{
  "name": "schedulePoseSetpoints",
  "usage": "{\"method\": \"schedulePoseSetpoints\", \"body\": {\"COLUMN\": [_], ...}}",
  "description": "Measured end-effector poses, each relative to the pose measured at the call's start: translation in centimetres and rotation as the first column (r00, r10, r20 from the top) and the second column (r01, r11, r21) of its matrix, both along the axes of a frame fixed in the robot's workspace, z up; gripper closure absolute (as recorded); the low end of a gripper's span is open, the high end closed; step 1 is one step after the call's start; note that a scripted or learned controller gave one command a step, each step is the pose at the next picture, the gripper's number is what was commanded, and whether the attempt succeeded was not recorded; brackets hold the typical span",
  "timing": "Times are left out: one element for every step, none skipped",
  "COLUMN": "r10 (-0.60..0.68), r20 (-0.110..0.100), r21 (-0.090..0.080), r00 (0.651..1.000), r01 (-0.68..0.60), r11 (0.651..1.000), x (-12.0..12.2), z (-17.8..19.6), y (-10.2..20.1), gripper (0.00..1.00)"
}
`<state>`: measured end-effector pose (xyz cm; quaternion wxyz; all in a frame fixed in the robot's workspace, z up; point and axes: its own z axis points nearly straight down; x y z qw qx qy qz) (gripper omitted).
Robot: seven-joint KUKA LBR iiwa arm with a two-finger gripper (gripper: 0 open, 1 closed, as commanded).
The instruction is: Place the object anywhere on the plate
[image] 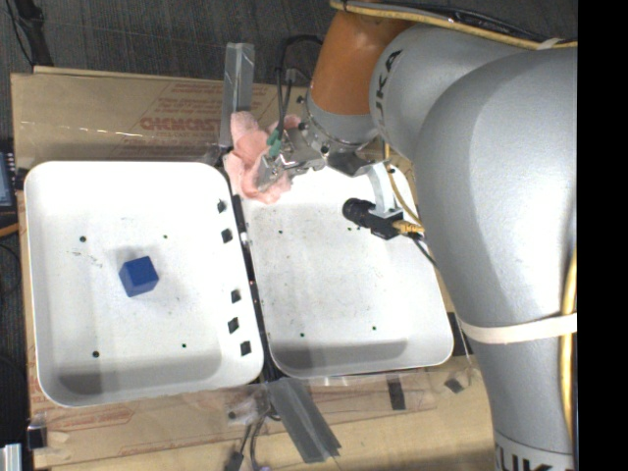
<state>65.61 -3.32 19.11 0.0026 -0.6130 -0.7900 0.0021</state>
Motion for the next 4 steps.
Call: {"method": "schedulePoseSetpoints", "body": {"r10": [0.01,0.405,0.733,0.942], "r20": [0.003,0.001,0.003,0.003], "r21": [0.0,0.001,0.002,0.004], "r00": [1.0,0.914,0.68,0.335], "r01": [-0.01,-0.405,-0.733,-0.942], "r11": [1.0,0.914,0.68,0.335], "x": [0.0,-2.2,-2.8,-5.0], "z": [4.0,4.2,5.0,5.1], "y": [0.1,4.6,9.5,14.3], "gripper": [1.0,1.0,1.0,1.0]}}
